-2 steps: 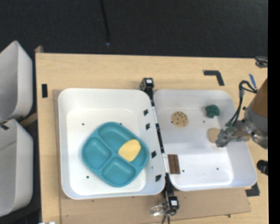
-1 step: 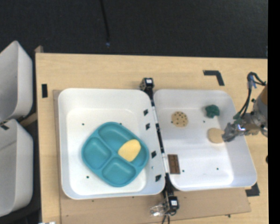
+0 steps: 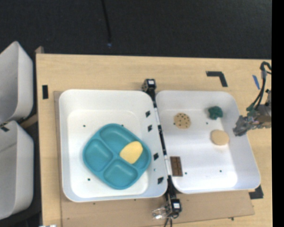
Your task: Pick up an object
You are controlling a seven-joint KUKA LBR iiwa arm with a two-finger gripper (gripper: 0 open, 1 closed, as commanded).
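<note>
At the counter point(image 3: 109, 72): you have two white bins side by side; a bump from the arm against a bin wall could shift both and spoil every aim point.
Left bin point(image 3: 71, 174): it holds the blue divided plate point(image 3: 104, 157), well apart from the pincer, so reaching there costs you the longest travel.
Right bin point(image 3: 236, 174): its right wall sits just beside the pincer; a low approach could catch that rim.
Blue divided plate: its raised ridges would likely block a finger trying to slide under the yellow piece point(image 3: 131, 152) lying in its right compartment.
Tan disc point(image 3: 219, 137): nearest candidate, in the right bin near the pincer; it looks flat, so fingers may skate over it or push it away.
Speckled cookie point(image 3: 181, 120): also flat, same risk, farther left.
Green lump point(image 3: 215, 111): small, irregular; it may squirt out sideways.
Brown tag point(image 3: 175, 166): lies flat by the divider, judged hardest to lift.
Pincer point(image 3: 241, 126): at the right bin's right edge; you cannot tell whether it is open or closed, and nothing is seen between its fingers.
</note>
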